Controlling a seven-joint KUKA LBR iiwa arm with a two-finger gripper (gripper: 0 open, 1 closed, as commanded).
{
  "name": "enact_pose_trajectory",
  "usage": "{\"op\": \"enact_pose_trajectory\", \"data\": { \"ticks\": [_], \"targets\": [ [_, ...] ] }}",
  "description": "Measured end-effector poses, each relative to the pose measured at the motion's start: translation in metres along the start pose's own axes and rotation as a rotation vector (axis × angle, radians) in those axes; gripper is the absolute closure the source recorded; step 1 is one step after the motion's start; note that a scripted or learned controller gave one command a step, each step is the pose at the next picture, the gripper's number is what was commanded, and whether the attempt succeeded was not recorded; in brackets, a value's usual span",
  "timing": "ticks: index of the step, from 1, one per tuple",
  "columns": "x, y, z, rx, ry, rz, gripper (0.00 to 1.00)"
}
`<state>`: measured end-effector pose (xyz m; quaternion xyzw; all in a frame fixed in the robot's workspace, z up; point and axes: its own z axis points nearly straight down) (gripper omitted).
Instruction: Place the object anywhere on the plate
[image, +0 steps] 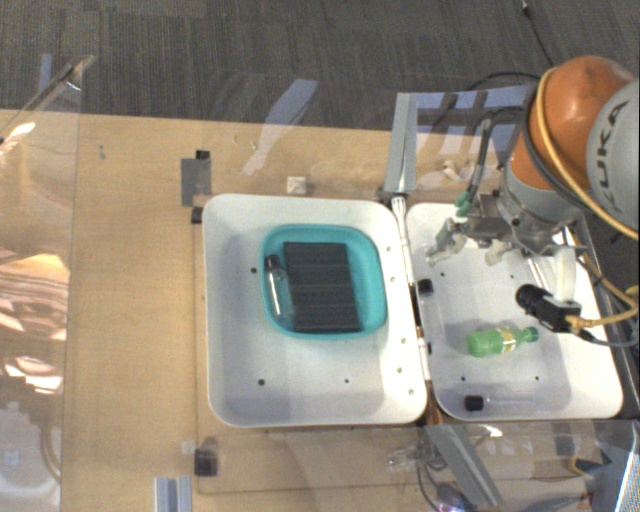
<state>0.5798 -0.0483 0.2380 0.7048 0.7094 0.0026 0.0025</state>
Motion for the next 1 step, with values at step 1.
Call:
{"op": "enact_pose_trajectory", "data": {
  "ticks": [1],
  "targets": [
    [0.0429,-0.0028,-0.0017,0.002,0.0,-0.004,0.0]
  ]
}}
